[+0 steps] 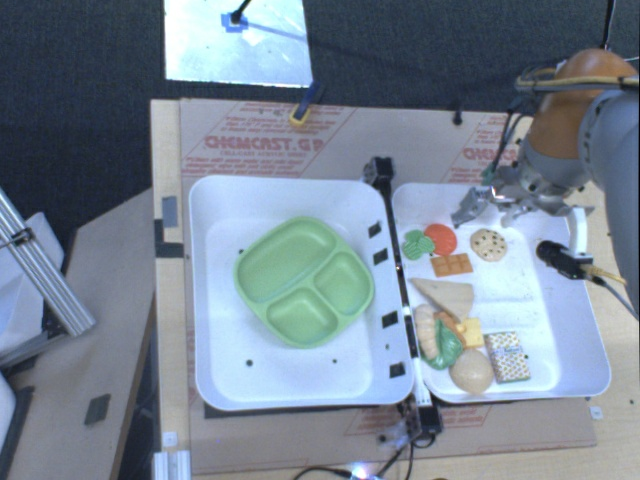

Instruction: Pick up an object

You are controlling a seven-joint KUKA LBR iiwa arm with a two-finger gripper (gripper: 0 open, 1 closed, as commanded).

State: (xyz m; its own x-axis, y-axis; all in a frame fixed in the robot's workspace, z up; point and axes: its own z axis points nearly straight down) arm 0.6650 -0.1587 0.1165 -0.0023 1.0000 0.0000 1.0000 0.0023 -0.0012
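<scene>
Cardboard-topped bench (260, 133), two white bins. Left bin (215, 268): green divided plate (303, 281). Right bin (575, 338): toy tomato (440, 238), cookie (488, 244), cracker (452, 265), more toy food near front. Gripper (492, 206) above bin's back edge, fingers spread wide, holding nothing.

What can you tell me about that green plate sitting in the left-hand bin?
The green divided plate is pale green, looks like smooth plastic, and has rounded corners. Raised ridges split it into three compartments: one large one toward the back and two smaller ones toward the front. Nothing lies in any of them. It rests flat on the floor of the left white bin, roughly in the middle and turned at an angle to the bin's walls, touching none of them. The toy food and the arm are over in the other bin.
</scene>
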